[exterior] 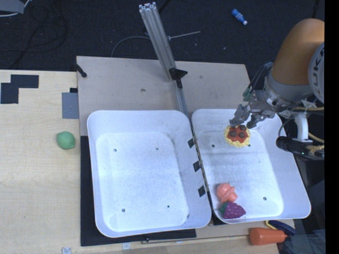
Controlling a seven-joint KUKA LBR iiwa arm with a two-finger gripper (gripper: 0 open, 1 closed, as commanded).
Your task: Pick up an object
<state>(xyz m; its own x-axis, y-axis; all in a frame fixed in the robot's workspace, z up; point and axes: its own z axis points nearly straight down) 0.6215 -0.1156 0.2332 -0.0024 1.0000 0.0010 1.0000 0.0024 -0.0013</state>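
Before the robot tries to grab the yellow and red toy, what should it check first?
1. Hand over the target: ok. It sits at the top edge of the yellow and red toy.
2. Toy between the fingers: cannot tell, the view is too small.
3. Room around the toy: ok. It lies alone in the upper part of the right bin.
4. Other toys out of the way: ok. The pink toy and purple grapes lie at the near edge.
5. Bin wall clearance: ok, the toy lies apart from the rim.
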